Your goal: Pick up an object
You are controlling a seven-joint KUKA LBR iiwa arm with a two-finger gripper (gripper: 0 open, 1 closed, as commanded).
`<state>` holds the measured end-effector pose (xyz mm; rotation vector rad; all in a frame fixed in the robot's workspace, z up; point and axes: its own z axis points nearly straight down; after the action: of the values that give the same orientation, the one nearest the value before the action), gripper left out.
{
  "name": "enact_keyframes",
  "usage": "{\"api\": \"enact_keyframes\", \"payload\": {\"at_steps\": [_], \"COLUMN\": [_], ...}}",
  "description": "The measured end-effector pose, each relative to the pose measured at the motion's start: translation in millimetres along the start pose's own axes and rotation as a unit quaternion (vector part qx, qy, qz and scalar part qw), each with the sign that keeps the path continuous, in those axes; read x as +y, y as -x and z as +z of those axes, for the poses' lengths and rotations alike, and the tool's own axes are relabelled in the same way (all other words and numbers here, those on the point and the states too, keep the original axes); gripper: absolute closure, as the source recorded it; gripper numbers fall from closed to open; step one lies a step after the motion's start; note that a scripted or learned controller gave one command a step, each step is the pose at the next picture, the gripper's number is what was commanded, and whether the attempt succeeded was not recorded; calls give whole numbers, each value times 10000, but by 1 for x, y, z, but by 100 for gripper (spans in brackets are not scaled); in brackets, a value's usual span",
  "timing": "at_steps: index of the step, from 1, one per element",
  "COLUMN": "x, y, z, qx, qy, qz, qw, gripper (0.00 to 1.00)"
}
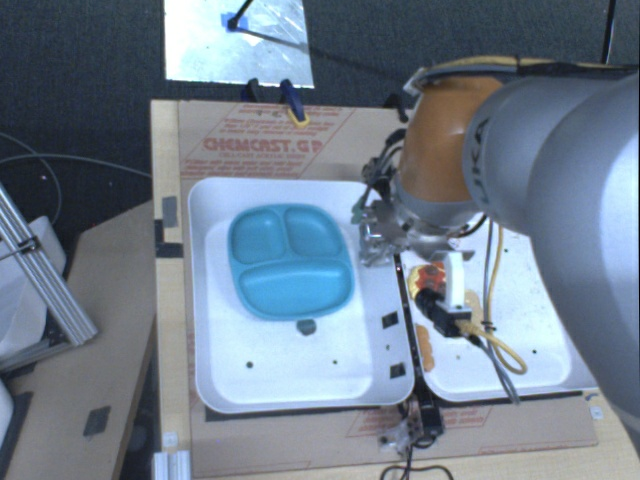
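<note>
A blue divided plate lies in the left bin, toward its back. Just in front of the plate sits a small grey-green lump. My gripper hangs low over the right edge of the left bin, right beside the plate's right rim, and nothing shows in its grasp. In the right bin a small orange and red thing lies near the divider, partly hidden by the wrist. A slim orange piece lies in front of it, close to the left wall.
The big grey arm with its orange band covers the back of the right bin. A cardboard sheet lies under both bins. Blue and yellow clamps sit at the bench's back edge.
</note>
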<state>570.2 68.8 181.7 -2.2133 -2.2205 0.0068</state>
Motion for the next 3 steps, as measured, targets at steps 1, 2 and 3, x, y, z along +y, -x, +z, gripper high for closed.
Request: {"api": "enact_keyframes", "payload": {"at_steps": [1, 2, 3], "x": [59, 23, 24], "y": [86, 49, 51], "z": [-4, -3, -3], "qx": [-30, 1, -6], "qy": [67, 35, 45], "qz": [44, -13, -2], "qw": [10000, 10000, 10000], "gripper": [100, 100, 0]}}
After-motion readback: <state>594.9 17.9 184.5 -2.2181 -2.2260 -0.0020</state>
